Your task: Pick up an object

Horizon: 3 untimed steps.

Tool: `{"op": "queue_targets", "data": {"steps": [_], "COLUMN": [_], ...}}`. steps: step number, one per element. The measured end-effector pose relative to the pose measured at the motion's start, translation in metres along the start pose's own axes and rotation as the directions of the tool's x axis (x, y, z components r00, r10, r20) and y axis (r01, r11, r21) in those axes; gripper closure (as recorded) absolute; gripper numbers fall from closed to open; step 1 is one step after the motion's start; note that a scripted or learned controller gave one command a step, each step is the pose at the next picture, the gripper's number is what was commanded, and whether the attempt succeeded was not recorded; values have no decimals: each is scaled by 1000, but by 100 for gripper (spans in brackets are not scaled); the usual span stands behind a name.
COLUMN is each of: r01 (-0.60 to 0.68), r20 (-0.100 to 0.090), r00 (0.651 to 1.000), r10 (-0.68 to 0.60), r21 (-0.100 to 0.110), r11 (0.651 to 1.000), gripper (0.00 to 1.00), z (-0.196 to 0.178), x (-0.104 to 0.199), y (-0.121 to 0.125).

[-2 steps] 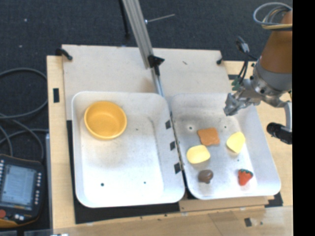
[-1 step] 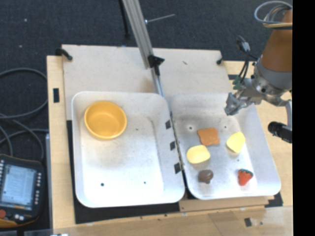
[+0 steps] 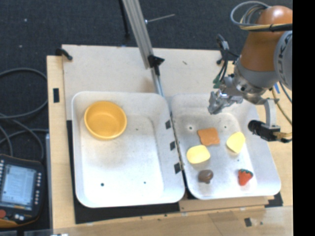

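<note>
Jaws (image 3: 217, 103) over right bin's (image 3: 263, 154) far edge (nothing beneath).

This is a robotics lab. An industrial arm (image 3: 261, 48) with an orange band reaches over a plywood surface (image 3: 103, 68) bearing two white bins (image 3: 123, 181). A teach pendant (image 3: 17, 191) with a lit screen lies beyond the surface's left edge on dark carpet (image 3: 59, 14), beside loose cables (image 3: 22, 97). An aluminium rail (image 3: 138, 23) rises from the surface's far edge.
</note>
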<state>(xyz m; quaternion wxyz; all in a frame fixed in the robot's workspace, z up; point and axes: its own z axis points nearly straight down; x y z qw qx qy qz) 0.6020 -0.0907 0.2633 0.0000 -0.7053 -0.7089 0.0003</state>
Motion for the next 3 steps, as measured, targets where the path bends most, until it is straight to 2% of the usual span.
{"op": "queue_targets", "data": {"steps": [1, 2, 3], "r01": [1, 2, 1], "r20": [0, -1, 0], "r00": [1000, 1000, 1000], "r10": [-1, -2, -1], "r21": [1, -3, -2], "r11": [1000, 1000, 1000], "gripper": [100, 100, 100], "z": [14, 8, 22], "x": [47, 97, 145], "y": [14, 36, 43]}}
